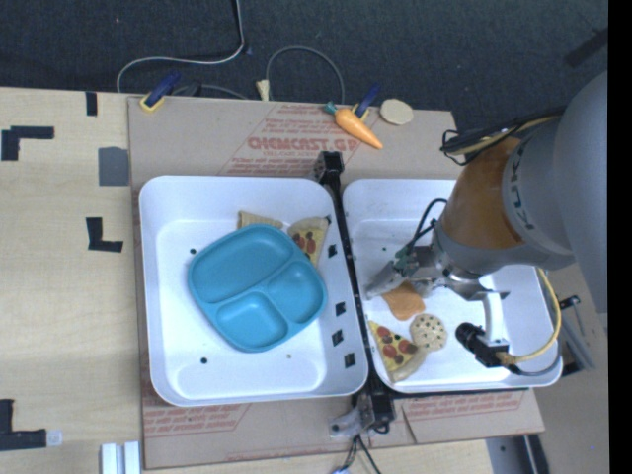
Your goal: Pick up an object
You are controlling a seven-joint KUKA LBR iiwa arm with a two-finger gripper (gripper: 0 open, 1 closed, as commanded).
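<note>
Reaching into the right bin (pixel 513 368), the gripper (pixel 393 282) hung just over an orange slab (pixel 404 302). Finger state: I cannot tell.

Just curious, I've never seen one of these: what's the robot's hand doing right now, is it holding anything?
Hand: low in the right bin, just above the orange-brown piece; open or closed cannot be told, and no hold shows.

Robotics lab test bench, not a home or kitchen. Two white bins (pixel 158 265) sit side by side on a printed cardboard sheet (pixel 286 141) over a wooden bench (pixel 59 294) marked with black tape. Loose cables (pixel 237 28) trail over dark carpet (pixel 415 28) at the far side. Bin contents are toys: pizza slice (pixel 395 349), blue divided plate (pixel 257 286); a carrot (pixel 357 128) lies on the cardboard.
</note>
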